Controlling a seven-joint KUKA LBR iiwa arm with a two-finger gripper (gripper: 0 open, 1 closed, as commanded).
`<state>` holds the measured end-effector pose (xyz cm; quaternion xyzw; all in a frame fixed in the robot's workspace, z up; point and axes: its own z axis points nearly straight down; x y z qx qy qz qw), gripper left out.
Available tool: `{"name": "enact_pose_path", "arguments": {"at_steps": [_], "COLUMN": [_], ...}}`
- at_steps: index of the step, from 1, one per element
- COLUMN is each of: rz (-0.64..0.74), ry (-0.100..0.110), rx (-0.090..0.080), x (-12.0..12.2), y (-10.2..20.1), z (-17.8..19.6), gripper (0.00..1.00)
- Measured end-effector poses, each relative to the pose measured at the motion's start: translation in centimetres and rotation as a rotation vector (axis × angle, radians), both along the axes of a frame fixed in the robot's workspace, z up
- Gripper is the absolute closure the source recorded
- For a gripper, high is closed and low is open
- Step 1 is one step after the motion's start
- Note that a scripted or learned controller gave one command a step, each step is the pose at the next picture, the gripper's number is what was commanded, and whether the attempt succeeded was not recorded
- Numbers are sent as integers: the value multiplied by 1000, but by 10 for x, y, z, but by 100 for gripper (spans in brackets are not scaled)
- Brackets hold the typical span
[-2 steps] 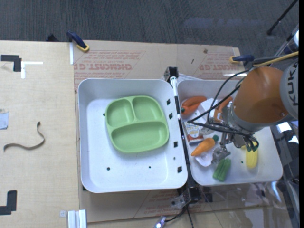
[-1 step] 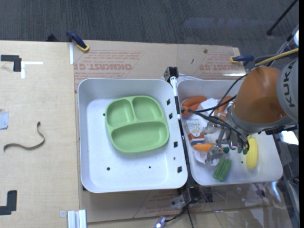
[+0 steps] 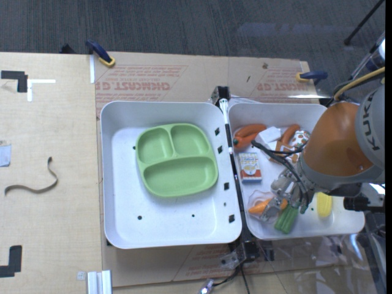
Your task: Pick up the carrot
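- The carrot (image 3: 250, 135) is lying on its side in the right bin (image 3: 343, 225), at that bin's far left corner, close against the wall it shares with the left bin. It is orange and tapered, and seems to be sitting as two lobes or pieces pressed together.
- Judging by its look, it is probably a light, stiff toy piece with a smooth, somewhat slippery skin; a hold across the thick middle, jaws set across the short axis, would be the soundest.
- Just nearer the camera than the carrot, a small printed carton (image 3: 250, 166) is lying flat. To the carrot's right another orange piece (image 3: 289, 134) is resting beside a white patterned item.
- The end effector (image 3: 286, 196) is hanging low over the near part of the right bin, well apart from the carrot. I cannot tell from this view how it is set, or whether it is grasping anything.
- Under and around it are lying a green stick-shaped piece (image 3: 286, 219), a small orange item in clear wrap (image 3: 260, 207) and a yellow piece (image 3: 324, 205).
- The left bin (image 3: 116, 182) is holding a green divided plate (image 3: 176, 159).
- Both bins are sitting on printed cardboard (image 3: 153, 78) clamped to the pale wooden table (image 3: 49, 225); beyond the carrot's bin the floor is showing dark grey carpet (image 3: 184, 11).
- Judgement: the pick is not yet begun; the arm needs to travel to the far left corner, and the bin wall is leaving little clearance on that side.
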<state>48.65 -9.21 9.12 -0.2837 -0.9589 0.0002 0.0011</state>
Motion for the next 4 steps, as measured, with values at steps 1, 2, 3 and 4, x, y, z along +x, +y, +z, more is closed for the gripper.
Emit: {"name": "enact_pose_path", "arguments": {"at_steps": [1, 2, 3, 4], "rz": [-220, -634, -632, -825], "ry": [1, 0, 2, 0], "rx": [-1, -2, -4, -4], "x": [-9, -10, -10, -9], "y": [-8, -11, -11, 52], "z": [0, 0, 8, 99], "gripper": [0, 0, 100, 100]}}
